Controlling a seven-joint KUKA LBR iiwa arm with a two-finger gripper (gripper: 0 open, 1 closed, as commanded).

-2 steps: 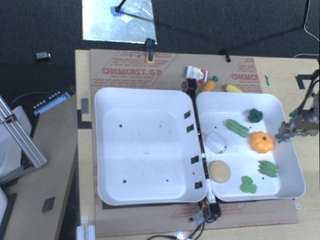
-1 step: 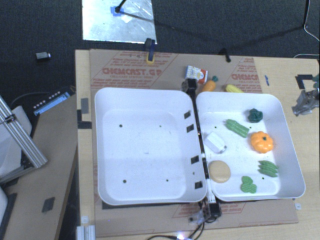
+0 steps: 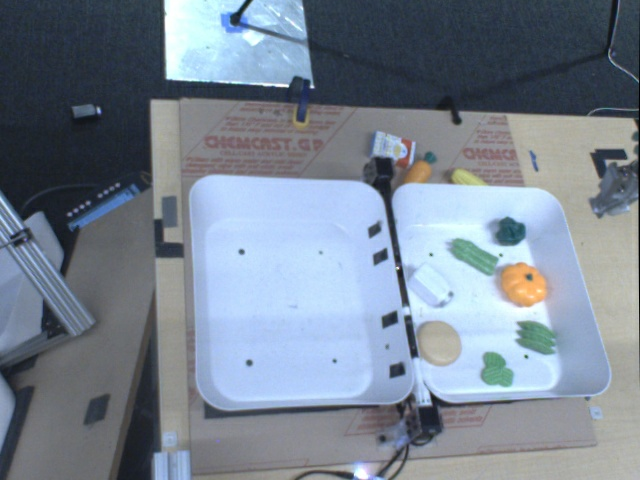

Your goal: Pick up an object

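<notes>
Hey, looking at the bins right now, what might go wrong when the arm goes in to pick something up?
The hand sits at the right edge, away from the items, so the whole approach is still ahead. The orange pumpkin is round and may slip out of a pinch. The green cucumber lies close beside it, so a descent could nudge one while aiming at the other. The white block nearly matches the right bin, so it may be hard to target.

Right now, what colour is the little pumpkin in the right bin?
Orange: the pumpkin, seen clearly in the camera view.

White bins (image 3: pixel 290 208); orange pumpkin (image 3: pixel 524 284); green cucumber (image 3: pixel 474 256); tan disc (image 3: pixel 439 343).
</notes>
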